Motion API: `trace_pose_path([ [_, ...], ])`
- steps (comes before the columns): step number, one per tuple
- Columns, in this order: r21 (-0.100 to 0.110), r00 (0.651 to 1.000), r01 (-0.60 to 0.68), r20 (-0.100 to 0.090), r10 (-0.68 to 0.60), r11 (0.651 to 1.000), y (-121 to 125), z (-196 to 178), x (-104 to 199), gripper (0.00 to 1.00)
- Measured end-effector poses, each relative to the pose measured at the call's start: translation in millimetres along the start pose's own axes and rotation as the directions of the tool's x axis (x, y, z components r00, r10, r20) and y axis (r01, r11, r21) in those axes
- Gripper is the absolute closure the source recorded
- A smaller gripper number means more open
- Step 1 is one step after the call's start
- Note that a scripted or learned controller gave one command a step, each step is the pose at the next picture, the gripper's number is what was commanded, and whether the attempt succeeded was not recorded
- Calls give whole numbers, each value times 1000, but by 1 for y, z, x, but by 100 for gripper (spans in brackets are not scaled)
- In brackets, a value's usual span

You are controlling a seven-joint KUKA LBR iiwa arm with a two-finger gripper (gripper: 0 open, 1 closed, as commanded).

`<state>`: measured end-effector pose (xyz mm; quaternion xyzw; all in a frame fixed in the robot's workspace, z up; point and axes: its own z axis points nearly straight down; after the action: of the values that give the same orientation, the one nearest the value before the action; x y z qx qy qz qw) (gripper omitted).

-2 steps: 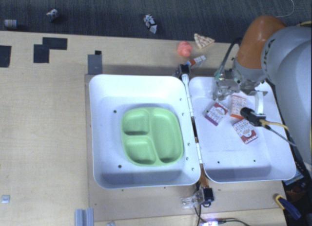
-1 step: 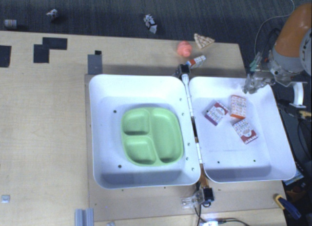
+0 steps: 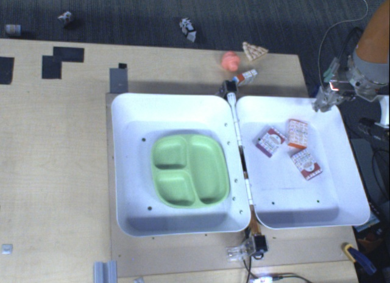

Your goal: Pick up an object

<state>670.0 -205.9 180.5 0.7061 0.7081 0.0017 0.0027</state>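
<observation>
Candidate objs: three small packets in the right bin (image 3: 341, 172), clustered in its upper-middle. Purple/brown packet (image 3: 269, 141) lies left, orange-white packet (image 3: 297, 133) just beside it to the right, red-white packet (image 3: 306, 164) below that, near but seemingly apart from the other two. All lie flat, none lifted. End effector (image 3: 323, 102) hangs at the bin's top-right corner, over the rim, well apart from the packets; can't tell if it's apart or together, too small and blurred at this res. Nothing visibly in it. Arm comes in from the right w/ orange band (image 3: 373, 38) at frame edge. Left bin (image 3: 122, 154) holds a green divided tray (image 3: 189, 169), no loose items seen in it. On the tabletop (image 3: 55, 172) behind the bins: pink ball (image 3: 230, 61), triangular wedge (image 3: 254, 50), small tube (image 3: 247, 77), all outside the bins. Risks, imo: packets are thin and flat, so a top-down pinch may skid off or close above them w/o catching an edge. Orange-white and purple ones sit close, so fingers could land on both or shove one into the other. Starting at the corner, a descent w/o moving inward first would hit the rim. Slick wrappers may slip out during lift.
</observation>
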Motion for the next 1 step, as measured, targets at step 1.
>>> trace_pose_path([
  [1, 1, 1000, 2, -2, -2, 1000, -43, -41, 68, 100],
])
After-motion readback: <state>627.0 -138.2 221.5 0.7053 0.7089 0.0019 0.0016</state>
